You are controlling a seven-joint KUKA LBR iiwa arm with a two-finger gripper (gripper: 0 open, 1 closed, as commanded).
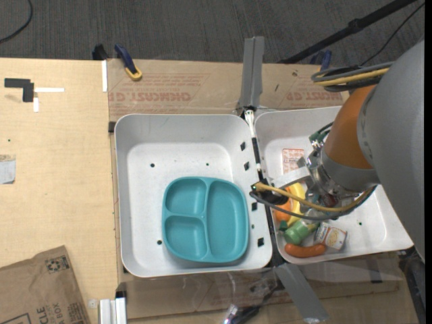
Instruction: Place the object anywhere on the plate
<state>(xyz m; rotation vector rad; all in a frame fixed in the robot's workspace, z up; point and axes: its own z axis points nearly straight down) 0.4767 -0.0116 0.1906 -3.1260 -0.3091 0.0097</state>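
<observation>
A teal plate [206, 219] with three compartments lies in the left bin [135, 174], toward its front right. In the right bin [378, 228], a heap of toy food sits near the front left: a yellow piece [297, 194], an orange piece [285, 214], a green piece [295, 233], a red sausage-like piece [305, 250] and a small white labelled pack [331, 236]. My gripper [316, 206] hangs low over this heap, right above the yellow and green pieces. The wrist and black cables hide what lies directly beneath it.
A white card with red print [293, 159] lies flat at the back of the right bin. The divider wall [255, 160] between the bins stands just left of the gripper. Cardboard covers the bench to the left.
</observation>
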